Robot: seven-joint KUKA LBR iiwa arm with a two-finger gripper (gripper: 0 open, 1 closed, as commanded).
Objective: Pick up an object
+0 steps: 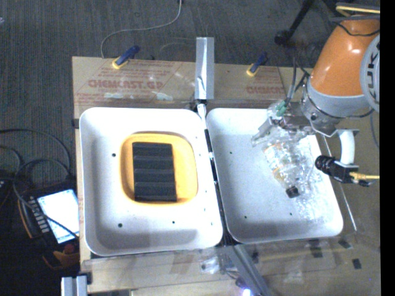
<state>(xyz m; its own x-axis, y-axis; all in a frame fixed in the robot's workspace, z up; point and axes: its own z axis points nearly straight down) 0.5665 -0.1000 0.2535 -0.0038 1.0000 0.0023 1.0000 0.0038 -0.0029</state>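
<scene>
A yellow rectangular block with a black ribbed top [155, 170] lies flat in the middle of the left bin [99, 227]. In the right bin [241, 214] a crinkled clear plastic thing [295, 176] stretches from the upper middle toward the lower right, with a small dark spot on it. My gripper [287, 134] hangs below the grey and orange arm, low over the upper end of that clear thing. Glare and the transparent plastic hide how the gripper meets it.
A metal divider strip [204, 73] stands at the back between the two bins. Two blue-and-yellow clamps [125, 56] hold the brown board behind the bins. Cables and a device with a lit screen [55, 211] lie on the floor at left.
</scene>
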